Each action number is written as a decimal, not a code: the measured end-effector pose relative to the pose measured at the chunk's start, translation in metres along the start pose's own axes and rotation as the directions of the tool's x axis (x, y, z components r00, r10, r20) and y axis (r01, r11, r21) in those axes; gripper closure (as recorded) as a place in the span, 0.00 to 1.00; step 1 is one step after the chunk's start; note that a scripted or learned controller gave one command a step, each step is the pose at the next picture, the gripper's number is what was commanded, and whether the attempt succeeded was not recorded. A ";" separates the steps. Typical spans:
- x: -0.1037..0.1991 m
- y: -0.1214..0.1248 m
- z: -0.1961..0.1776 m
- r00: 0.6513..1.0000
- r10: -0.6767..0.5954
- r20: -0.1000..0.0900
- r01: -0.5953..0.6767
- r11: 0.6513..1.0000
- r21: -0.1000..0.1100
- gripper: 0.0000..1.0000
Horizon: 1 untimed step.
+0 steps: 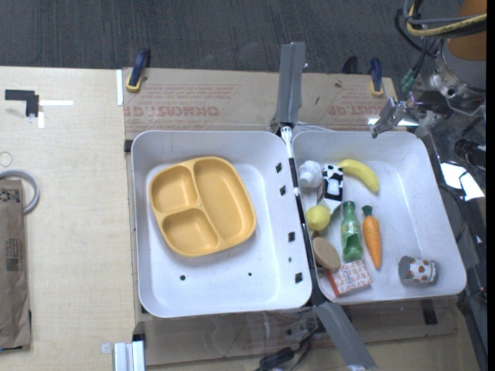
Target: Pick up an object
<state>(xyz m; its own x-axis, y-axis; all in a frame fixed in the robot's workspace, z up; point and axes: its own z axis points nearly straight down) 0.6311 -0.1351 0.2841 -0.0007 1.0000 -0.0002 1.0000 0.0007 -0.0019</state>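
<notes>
The right bin (421, 207) holds several objects. A banana (360, 174) lies near its back, with a black and white toy (332, 182) and a white lump (310, 176) to its left. A lemon (318, 217), a green bottle (351, 230) and a carrot (372, 239) lie in the middle. A red and white packet (353, 278), a brown disc (326, 252) and a patterned cup (418, 270) sit along the front. My gripper (387, 120) hangs over the bin's back right rim, apart from all of them, with nothing seen in it.
The left bin (155, 277) holds a yellow divided plate (203, 205). A grey divider bar (291, 83) stands between the bins at the back. Blue clamps (139, 68) hold a cardboard sheet behind. Cables (433, 22) hang by the arm.
</notes>
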 end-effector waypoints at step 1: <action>-0.034 -0.070 0.178 0.988 -0.155 0.000 0.155 0.988 0.000 0.00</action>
<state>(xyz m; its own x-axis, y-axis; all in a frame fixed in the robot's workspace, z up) 0.5612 -0.1689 0.1063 -0.1554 0.9879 -0.0001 0.9878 0.1554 -0.0020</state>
